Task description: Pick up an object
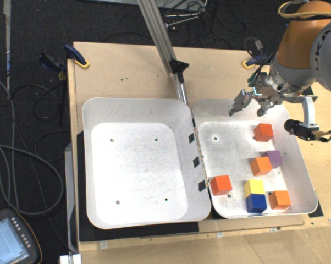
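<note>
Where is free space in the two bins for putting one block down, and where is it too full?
The left bin has a wide bare floor. In the right bin, bare floor lies by the divider, above the orange block. Crowded: the near right corner around the yellow block and blue block.

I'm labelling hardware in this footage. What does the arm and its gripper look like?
The arm is bulky and rounded, with a grey body and a wide orange band above the wrist. Its gripper is a small grey metal piece with two thin fingers. Dark cables run along the wrist, and a black fitting juts out beside it.
</note>
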Controlling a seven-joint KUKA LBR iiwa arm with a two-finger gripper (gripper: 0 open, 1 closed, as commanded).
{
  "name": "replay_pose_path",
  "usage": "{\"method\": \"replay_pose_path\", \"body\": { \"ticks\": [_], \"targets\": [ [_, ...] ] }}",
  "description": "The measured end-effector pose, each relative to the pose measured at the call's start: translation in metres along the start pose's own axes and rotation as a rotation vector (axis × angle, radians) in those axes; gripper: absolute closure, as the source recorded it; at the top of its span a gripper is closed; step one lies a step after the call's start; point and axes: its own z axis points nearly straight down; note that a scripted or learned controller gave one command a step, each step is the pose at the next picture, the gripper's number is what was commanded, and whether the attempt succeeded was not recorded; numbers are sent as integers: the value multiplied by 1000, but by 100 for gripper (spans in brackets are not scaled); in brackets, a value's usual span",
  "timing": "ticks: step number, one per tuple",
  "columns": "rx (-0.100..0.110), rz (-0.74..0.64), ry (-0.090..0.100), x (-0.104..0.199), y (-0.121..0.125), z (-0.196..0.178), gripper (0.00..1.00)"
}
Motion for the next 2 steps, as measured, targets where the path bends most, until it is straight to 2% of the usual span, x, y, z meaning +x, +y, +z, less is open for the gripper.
{"method": "replay_pose_path", "body": {
  "ticks": [1,2],
  "targets": [
    [-3,-1,-1,0,0,-3,0],
    [1,3,-1,-3,-2,61,0]
  ]
}}
